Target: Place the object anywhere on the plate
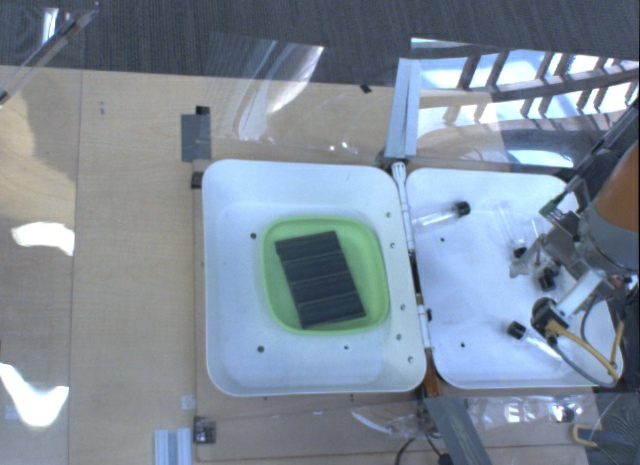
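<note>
You are seeing a dark grey ribbed rectangular block (319,279) lying on the square green plate (372,253); no writing is legible. The hand (545,278) is hovering over the right white bin (470,353); its grip state cannot be determined.

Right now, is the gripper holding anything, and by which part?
Cannot be told: the gripper hangs over the right bin, and nothing shows clearly in it. The dark ridged object lies on the green plate.

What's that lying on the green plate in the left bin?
A dark grey ribbed rectangular block lies flat on the green plate, slightly angled, covering most of its middle. The plate's rim shows all around it. The part of the plate's surface directly beneath the block is hidden.
</note>
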Tool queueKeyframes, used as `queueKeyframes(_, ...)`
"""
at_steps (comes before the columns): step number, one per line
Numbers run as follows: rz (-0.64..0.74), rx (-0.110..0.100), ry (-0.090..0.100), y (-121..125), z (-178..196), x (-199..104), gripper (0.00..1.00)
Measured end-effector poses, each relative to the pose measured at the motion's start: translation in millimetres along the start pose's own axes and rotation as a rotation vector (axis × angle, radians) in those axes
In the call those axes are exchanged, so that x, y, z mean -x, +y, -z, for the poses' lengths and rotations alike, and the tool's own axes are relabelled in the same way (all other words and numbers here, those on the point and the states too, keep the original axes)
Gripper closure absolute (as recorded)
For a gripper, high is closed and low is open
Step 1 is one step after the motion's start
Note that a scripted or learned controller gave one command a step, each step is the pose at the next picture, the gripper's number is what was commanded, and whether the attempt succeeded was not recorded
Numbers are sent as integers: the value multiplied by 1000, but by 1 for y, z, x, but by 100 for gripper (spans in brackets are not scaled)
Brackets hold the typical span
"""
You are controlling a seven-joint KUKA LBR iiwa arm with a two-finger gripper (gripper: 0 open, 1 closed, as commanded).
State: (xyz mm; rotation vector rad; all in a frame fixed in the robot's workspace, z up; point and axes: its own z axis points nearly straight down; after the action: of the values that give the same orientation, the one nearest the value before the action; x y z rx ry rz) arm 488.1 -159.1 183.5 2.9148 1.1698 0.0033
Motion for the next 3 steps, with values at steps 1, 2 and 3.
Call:
queueKeyframes(1, -278, -5, -2, -31, -64, -28, 0)
queueKeyframes(2, -253, 1, 1, 15, -10, 14, 0)
queueKeyframes(3, -271, 1, 0, 33, 3, 32, 0)
